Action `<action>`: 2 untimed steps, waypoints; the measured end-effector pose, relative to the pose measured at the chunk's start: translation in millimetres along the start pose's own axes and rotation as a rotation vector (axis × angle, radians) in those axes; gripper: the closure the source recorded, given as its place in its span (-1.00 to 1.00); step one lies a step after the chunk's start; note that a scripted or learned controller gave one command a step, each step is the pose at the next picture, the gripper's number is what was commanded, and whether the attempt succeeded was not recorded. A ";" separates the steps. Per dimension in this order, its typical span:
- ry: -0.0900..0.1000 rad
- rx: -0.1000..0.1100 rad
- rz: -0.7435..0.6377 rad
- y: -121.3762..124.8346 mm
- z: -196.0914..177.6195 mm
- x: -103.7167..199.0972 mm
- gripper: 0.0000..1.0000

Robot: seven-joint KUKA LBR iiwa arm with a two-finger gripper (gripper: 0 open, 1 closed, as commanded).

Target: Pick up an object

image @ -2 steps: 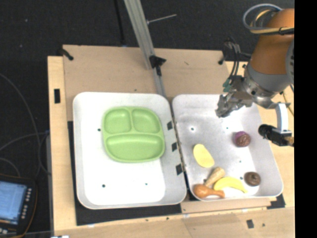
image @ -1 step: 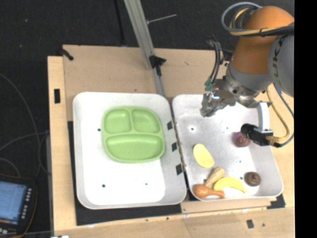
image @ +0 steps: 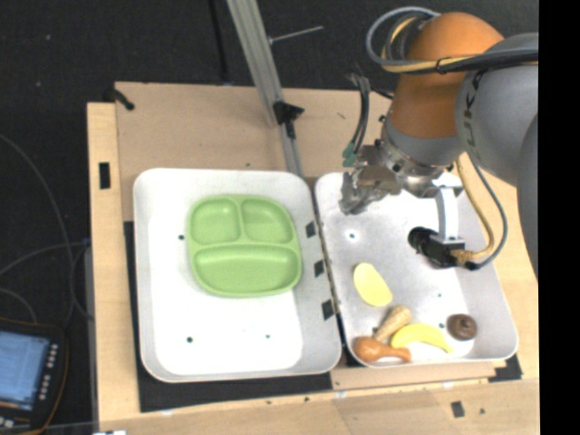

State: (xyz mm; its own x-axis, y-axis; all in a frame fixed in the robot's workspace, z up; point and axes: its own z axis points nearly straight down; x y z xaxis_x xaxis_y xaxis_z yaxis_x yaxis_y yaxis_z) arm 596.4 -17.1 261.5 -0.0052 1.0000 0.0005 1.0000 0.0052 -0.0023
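In the right bin lie a pale yellow oval piece, a tan piece, a yellow banana, an orange piece and a small brown round item, all toward the near side. My gripper hangs over the bin's far left corner, well away from those objects, pointing down. Nothing shows between its fingers.
The left bin holds a green divided plate. A slanted metal pole rises behind the bins. A black fitting with cable sits over the right bin's middle. A screen lies at lower left.
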 end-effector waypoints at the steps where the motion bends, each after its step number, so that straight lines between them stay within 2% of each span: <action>1: 0.000 0.001 0.000 9.2 14.0 43.3 1.00; 2: 0.001 -0.004 -0.002 19.0 9.4 88.5 1.00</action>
